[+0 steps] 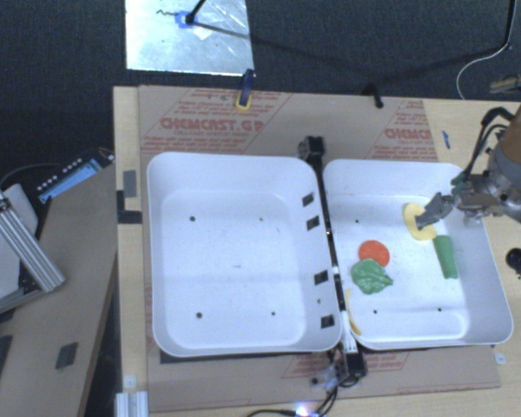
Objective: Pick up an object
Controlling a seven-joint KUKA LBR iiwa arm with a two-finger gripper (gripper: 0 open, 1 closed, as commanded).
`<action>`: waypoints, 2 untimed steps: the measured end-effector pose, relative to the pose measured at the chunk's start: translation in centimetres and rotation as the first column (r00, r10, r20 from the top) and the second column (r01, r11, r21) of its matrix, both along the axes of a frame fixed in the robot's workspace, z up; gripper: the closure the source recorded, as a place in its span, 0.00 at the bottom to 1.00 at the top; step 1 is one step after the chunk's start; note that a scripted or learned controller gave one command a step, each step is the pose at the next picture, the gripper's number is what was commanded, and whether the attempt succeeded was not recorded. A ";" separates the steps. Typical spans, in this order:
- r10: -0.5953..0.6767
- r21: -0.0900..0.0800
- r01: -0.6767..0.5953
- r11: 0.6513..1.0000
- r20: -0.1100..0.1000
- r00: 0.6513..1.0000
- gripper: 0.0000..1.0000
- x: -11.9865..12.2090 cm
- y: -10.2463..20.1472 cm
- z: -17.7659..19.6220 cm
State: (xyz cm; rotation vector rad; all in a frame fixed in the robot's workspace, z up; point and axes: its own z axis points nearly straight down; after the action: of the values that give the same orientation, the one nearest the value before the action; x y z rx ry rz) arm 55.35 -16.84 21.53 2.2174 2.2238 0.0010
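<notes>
At the near edge I see a tangle of cable and clips (pixel 343 373) at the foot of the seam between the two bins. Just above it, a thin yellow sliver (pixel 352 320) lies at the near-left corner of the right bin (pixel 486 324).

Contents of the right bin, as I read them: a green leafy piece (pixel 371 275) left of centre, an orange-red round piece (pixel 374 252) just behind it and close to touching, a green elongated piece (pixel 445 255) lying lengthwise toward the right wall, and a yellow piece (pixel 417 221) at the back right.

The gripper (pixel 431 215) reaches in from the right and sits low over the yellow piece, its tip overlapping that piece's right edge. I cannot tell from this angle how the tip is set, and I see nothing lifted clear of the bin floor.

The left bin (pixel 169 233) shows its white floor with small dark holes. Both bins rest on a cardboard sheet (pixel 269 115) printed in red.
</notes>
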 end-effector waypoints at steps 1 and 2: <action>0.005 0.003 -0.005 1.000 -0.005 1.000 0.00 3.5 3.8 -13.8; -0.003 0.001 0.003 1.000 -0.004 1.000 0.00 0.0 2.9 -13.1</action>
State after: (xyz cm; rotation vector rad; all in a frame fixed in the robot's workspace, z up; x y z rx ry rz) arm 55.31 -13.98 8.40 2.2226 2.2230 -0.0025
